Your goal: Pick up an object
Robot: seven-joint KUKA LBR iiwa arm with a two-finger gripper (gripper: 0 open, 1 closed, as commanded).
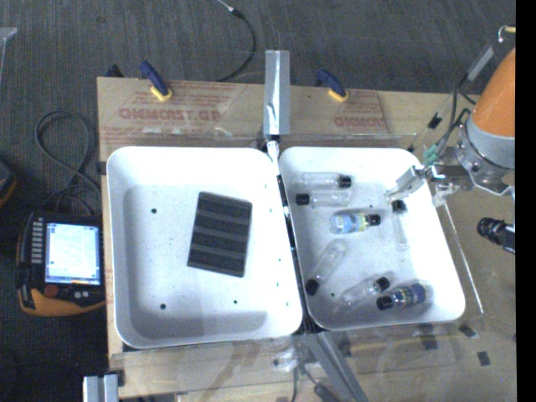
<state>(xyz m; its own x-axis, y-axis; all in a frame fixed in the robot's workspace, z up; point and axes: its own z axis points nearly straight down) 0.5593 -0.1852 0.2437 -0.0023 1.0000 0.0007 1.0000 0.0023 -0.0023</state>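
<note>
The right bin holds several small clear bottles with black caps. One with a blue label lies mid-bin. Two lie near the back: one and another. Towards the front lie a long clear one, a clear one and a bluish one. My gripper reaches in from the right over the bin's back right part. It hangs just above a clear bottle, whose black cap sits at the gripper's tip. Nothing is visibly held.
The left bin holds a dark ribbed rectangular block. A metal post stands behind the seam between the bins. A handheld control pendant lies off the bench at the left. Blue clamps grip the back board.
</note>
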